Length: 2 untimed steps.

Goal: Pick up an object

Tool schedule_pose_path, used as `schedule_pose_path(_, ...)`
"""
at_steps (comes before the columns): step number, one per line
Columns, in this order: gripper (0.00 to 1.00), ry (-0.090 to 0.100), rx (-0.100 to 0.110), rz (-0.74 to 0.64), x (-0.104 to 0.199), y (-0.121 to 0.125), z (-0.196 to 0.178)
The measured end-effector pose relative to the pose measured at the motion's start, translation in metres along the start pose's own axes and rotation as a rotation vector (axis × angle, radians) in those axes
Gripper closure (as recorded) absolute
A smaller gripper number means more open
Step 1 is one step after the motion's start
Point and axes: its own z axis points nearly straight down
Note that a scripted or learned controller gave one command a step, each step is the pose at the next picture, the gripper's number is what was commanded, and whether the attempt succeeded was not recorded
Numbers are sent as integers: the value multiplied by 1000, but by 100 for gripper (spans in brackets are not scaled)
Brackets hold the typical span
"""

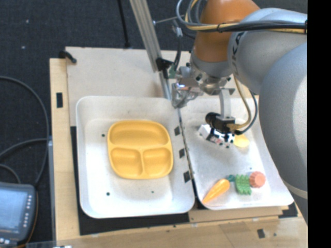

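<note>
My gripper (178,97) hangs over the far end of the divide between the two bins, with nothing visible in it. In the right bin (269,161) an orange carrot toy (216,189) lies near the front edge. Beside it are a green piece (242,184) and a round pink-red piece (257,179). Further back lie a small white toy with dark spots (216,137) and a yellow piece (241,142), below and to the right of the gripper. A yellow divided plate (139,149) rests in the left bin (90,154).
A slanted aluminium post (147,35) rises behind the bins, close to the gripper's left. The grey arm with its orange band (222,22) covers the upper right of the view. Cables lie on the dark floor at left.
</note>
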Motion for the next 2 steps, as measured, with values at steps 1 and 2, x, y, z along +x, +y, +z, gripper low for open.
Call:
schedule_pose_path(1,100,0,-1,0,45,21,-3)
schedule_pose_path(2,0,-3,2,2,42,20,-3)
